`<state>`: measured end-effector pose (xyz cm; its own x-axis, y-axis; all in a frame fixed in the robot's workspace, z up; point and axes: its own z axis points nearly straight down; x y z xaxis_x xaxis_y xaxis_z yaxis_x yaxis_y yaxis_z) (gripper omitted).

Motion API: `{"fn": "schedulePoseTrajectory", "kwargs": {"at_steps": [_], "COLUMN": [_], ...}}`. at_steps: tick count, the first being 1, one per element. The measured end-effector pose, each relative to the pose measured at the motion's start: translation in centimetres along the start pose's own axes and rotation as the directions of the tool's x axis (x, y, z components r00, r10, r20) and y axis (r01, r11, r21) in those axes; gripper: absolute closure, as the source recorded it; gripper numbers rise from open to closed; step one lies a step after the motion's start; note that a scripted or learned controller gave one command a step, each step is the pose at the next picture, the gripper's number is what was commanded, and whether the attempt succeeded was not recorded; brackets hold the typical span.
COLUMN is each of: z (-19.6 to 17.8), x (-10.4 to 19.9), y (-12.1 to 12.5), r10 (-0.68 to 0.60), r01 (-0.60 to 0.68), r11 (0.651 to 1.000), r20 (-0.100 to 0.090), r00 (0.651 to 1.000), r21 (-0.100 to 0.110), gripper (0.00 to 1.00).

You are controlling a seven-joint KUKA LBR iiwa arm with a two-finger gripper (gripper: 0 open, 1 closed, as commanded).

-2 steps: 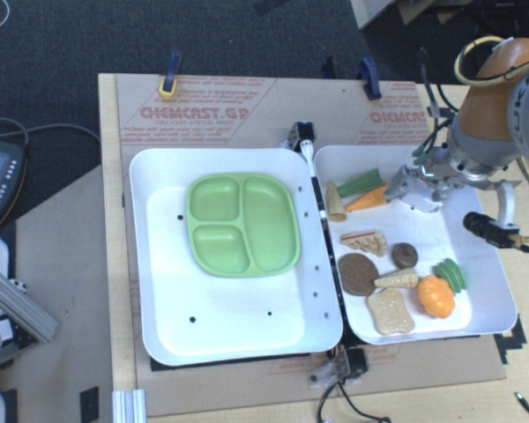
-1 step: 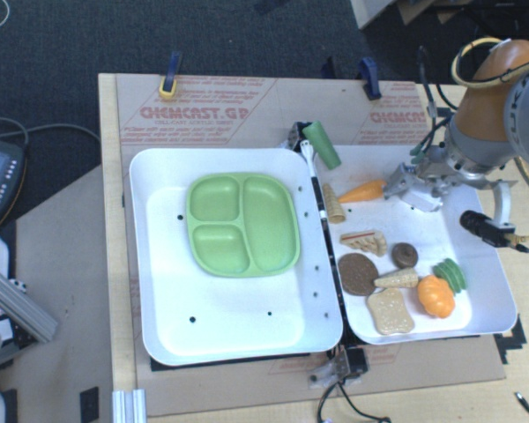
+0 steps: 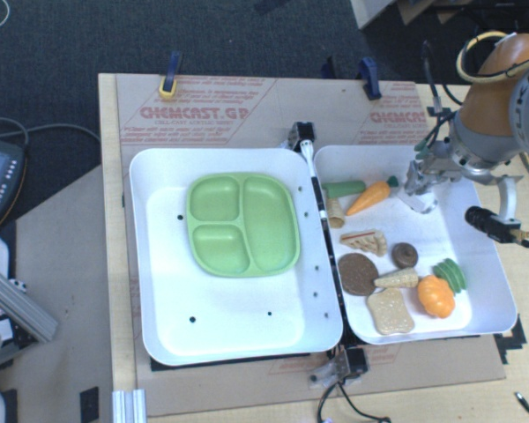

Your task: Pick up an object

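The gripper (image 3: 420, 196) hung over the far part of the right bin (image 3: 485, 311), just right of the carrot (image 3: 370, 197); whether it was apart or together could not be told at this size, and nothing showed in its grasp. The arm (image 3: 498, 95) reached in from the right, its orange band at the far right.

The right bin held the toy food. The carrot lay slanted at the far left, with a green piece (image 3: 345, 188) just left of it and a small tan piece (image 3: 335, 211) near that. Toward the middle lay a fries-like piece (image 3: 364, 241), a brown cookie (image 3: 358, 273) and a small dark round piece (image 3: 405, 255). Nearer the front sat a slice of bread (image 3: 390, 311), a pale stick (image 3: 397, 279) touching the cookie's right side, an orange (image 3: 435, 296) and a green leafy bit (image 3: 450, 273) just beyond it.

The left bin (image 3: 159, 307) held a green divided plate (image 3: 243, 224), lying flat toward its far side. Both bins rested on a board (image 3: 123, 148) held by clamps (image 3: 168, 76) at its far edge.
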<state>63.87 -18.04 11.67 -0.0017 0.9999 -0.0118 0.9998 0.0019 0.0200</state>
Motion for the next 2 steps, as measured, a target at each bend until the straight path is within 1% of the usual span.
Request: {"fn": "schedulePoseTrajectory", "kwargs": {"at_steps": [1,2], "z": [-6.3,-11.2], "x": [-0.3,-0.4], "y": [-0.2,0.0], "r10": [0.002,0.001], "r01": [-0.002,-0.001], "r11": [1.000,1.000], "r20": [-0.010,-0.010], "r00": [1.000,1.000], "r21": [0.014,0.013], "gripper": [1.00,1.00]}}
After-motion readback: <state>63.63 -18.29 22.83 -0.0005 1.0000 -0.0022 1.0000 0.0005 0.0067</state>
